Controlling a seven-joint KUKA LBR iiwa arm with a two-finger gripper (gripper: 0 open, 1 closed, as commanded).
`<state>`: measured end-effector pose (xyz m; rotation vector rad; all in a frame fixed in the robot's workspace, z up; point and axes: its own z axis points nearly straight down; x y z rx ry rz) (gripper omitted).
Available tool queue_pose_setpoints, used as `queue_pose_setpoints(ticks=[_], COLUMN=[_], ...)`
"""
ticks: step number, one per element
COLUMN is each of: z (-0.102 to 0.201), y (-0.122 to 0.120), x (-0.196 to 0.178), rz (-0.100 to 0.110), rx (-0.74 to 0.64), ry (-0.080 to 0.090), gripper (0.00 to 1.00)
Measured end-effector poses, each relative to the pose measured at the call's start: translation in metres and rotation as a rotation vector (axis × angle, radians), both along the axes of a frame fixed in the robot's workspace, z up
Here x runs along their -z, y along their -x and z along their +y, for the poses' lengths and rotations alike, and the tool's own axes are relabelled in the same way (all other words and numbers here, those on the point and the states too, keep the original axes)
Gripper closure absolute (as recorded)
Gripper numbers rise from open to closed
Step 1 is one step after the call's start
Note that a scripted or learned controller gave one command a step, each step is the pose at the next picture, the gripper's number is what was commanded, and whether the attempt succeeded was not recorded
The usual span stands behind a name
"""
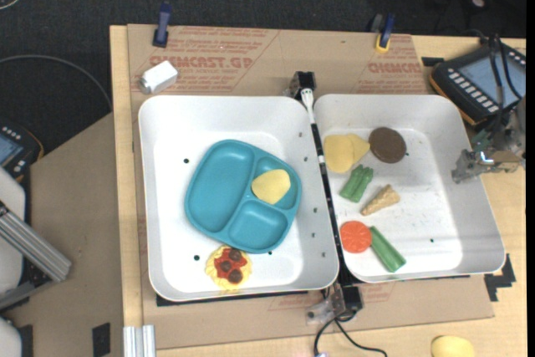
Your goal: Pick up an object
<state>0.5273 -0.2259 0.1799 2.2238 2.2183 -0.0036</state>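
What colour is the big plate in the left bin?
Blue-green, a teal plate, seen in the camera view.

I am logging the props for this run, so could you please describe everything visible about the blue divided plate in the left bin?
The blue divided plate is a rounded, smooth, plastic-looking dish with raised ridges splitting it into three compartments. It lies flat, right way up, on the floor of the left white bin. A pale yellow rounded food piece rests in its right-hand compartment. A small pizza-like toy lies just beyond its lower edge.
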Motion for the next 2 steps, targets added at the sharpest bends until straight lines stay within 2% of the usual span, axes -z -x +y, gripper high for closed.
queue_pose_setpoints(ticks=[1,2], z=[0.002,0.000], y=[0.001,0.047], x=[-0.004,-0.140], rz=[-0.003,-0.016], rx=[-0.002,-0.001], ry=[-0.001,0.006], gripper=[0.00,0.00])
